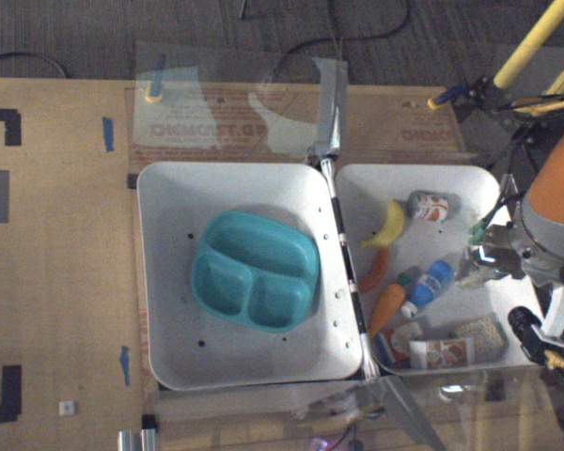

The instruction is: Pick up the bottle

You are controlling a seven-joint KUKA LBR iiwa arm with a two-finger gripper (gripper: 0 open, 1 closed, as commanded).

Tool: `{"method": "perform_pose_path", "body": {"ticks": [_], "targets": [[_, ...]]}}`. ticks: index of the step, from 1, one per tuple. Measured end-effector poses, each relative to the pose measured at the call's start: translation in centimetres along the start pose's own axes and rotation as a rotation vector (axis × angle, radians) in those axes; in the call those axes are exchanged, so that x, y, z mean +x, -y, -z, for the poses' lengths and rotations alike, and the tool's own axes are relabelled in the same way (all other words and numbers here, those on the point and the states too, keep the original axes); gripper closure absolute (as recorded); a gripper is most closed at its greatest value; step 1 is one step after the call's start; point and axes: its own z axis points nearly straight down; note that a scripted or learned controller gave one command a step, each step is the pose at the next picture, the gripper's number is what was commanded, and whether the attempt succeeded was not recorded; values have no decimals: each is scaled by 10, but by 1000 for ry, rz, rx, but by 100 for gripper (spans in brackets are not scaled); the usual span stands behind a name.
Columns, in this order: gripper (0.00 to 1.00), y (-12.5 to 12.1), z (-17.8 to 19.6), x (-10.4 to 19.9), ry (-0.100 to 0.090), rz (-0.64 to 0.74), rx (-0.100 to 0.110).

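Hovering at the right bin's (357, 181) edge, the claw (484, 252) sits just beside the bottle (427, 287); its grip state can't be told.

one fixed overhead view, slanted down on both bins (160, 252), arm (555, 195) from the right

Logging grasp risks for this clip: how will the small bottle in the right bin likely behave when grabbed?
The bottle lies on its side and looks round, so it may roll. It seems small, probably light plastic. The carrot lies close beside it and could get nudged.
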Motion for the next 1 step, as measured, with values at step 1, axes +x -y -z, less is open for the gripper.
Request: {"method": "perform_pose_path", "body": {"ticks": [1], "targets": [[0,0,0,0,0,1,0]]}}
